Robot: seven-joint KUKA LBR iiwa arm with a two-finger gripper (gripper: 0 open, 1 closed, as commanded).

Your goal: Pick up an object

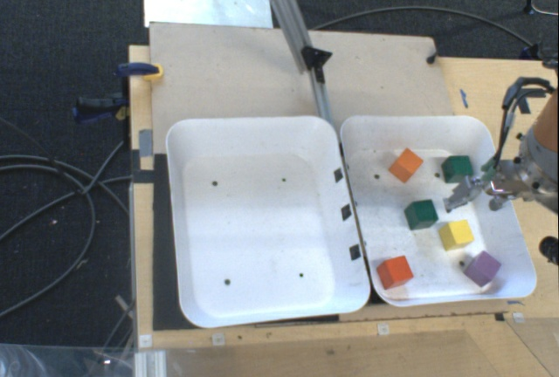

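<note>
Gripper poised over the right bin, nothing held yet

We take the yellow cube (pixel 456 234) as the likeliest pick: it lies in the right bin (pixel 434 127) just below our gripper (pixel 460 195), with a dark green cube (pixel 421 214) just beside it on the left and a purple cube (pixel 482 268) near it toward the front corner. A second green cube (pixel 457 167) and an orange cube (pixel 405 166) sit toward the back, and a red-orange cube (pixel 395 271) is near the front wall. The fingers look slightly apart, with nothing between them, though at this size we cannot be sure. To do this well, we judge that we should centre over one cube, turn the fingers to straddle its flat faces clear of the neighbours, descend fully, then close. The left bin (pixel 188 218) sits alongside.
</note>
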